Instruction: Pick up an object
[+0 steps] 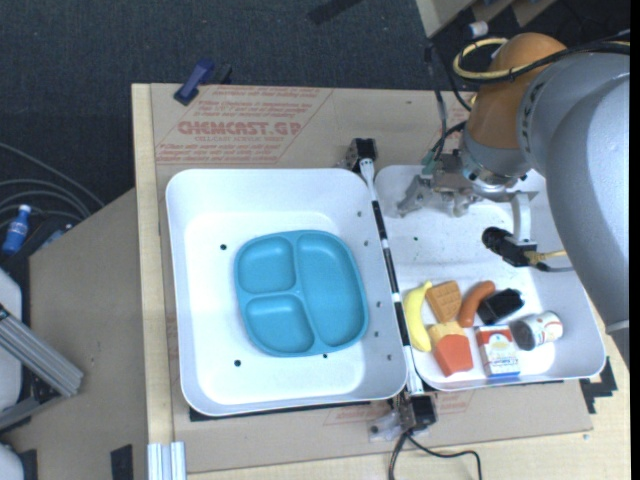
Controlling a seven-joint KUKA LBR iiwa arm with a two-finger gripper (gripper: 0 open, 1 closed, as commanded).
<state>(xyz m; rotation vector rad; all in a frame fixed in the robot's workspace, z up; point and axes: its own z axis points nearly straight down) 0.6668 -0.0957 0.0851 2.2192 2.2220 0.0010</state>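
The gripper (pixel 437 194) is poised above the far end of the right bin (pixel 440 243); its state cannot be told. Seven small objects are clustered at the near end, among them a yellow banana (pixel 416 319). One blue divided plate (pixel 299 292) is seen in the left bin (pixel 200 298).

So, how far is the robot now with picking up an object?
Nothing looks picked yet. The gripper is at the far end of the right bin, with nothing visibly held. The banana, sausage and other items lie at the near end. Grasping and lifting remain.
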